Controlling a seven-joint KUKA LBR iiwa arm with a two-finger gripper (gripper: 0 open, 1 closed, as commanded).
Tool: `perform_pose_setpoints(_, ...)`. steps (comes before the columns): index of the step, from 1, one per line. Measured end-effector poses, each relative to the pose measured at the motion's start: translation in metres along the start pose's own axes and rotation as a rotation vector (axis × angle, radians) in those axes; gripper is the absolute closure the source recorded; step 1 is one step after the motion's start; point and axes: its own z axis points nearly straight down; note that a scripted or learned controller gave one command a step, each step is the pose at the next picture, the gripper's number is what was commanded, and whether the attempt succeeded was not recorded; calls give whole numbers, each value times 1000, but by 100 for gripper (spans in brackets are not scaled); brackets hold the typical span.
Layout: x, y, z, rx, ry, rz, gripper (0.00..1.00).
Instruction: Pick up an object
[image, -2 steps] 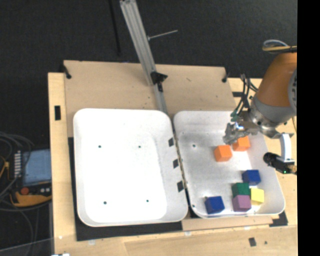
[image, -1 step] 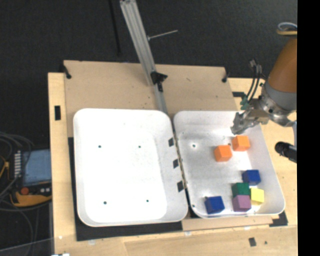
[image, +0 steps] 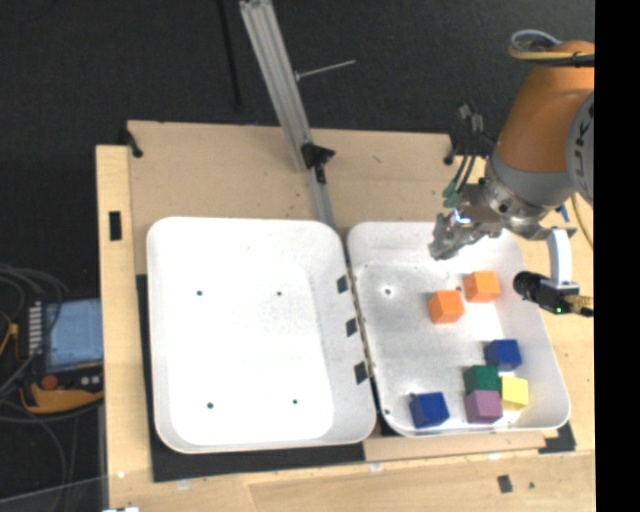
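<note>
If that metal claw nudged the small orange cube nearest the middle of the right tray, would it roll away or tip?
Probably neither. The small orange cube sits flat on the right white bin, so it would likely slide instead. Its crisp edges suggest it is stiff, not squashy. It stands apart from the second orange cube, so a gentle push may move it alone.

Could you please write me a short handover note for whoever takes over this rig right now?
Gripper: above the far part of the right bin, with no block between its fingers; open or shut cannot be told.
Blocks, all in the right bin: two orange blocks mid-bin; a blue block nearer the right wall; green, yellow and purple clustered at the near right corner; another blue block by the near rim.
Done: nothing picked up yet.
Left: descend, grasp a block, lift.
</note>
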Motion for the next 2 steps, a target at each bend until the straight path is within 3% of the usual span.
perform_pose_setpoints(2,111,32,15,1,-1,1,100)
